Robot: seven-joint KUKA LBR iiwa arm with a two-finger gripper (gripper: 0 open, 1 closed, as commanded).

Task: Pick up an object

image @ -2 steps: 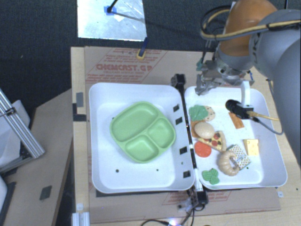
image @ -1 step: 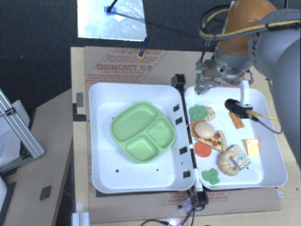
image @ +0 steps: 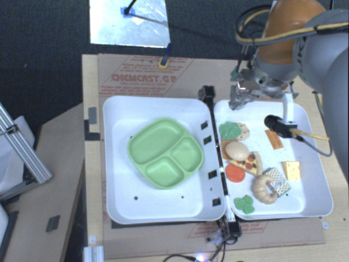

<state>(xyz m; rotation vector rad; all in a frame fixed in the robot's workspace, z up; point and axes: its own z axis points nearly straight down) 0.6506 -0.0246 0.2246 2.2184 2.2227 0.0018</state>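
End effector [image: 240,100] hovers over the right bin's [image: 316,162] far-left corner — grip state impossible to tell — toy food [image: 242,157] scattered below.

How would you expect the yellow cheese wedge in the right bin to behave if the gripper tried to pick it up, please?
The cheese wedge looks like a small, blocky toy, so it is probably stiff and light. It lies flat, so rolling seems unlikely. Its smooth-looking faces might slip between the fingers of the gripper.

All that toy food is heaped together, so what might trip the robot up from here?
The pizza slice, bread roll and tomato slice touch, so the gripper might nudge or lift two at once. The gripper also hangs near the bin's back wall and might clip it coming down.
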